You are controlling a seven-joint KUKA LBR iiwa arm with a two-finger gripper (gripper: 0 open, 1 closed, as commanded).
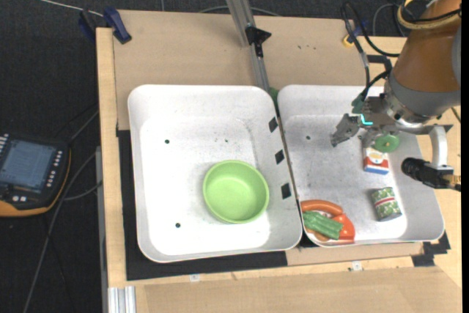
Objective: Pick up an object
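My gripper (342,133) hangs over the middle of the right bin (322,172), above bare floor, with nothing seen in it. To its right, a small white, red and blue carton (377,159) with a green top stands close to the wrist. A green patterned can (385,203) lies nearer the front right. A small plate of orange and green toy vegetables (327,223) sits in the bin's front left corner. A light green bowl (234,191) rests in the left bin (168,157), towards the front.
A metal pole (242,4) slants down to the divide between the bins, where black clips (279,156) sit on the rim. The grey and orange arm (429,55) covers the right bin's far right corner. A handheld controller (29,172) lies off the bench at left.
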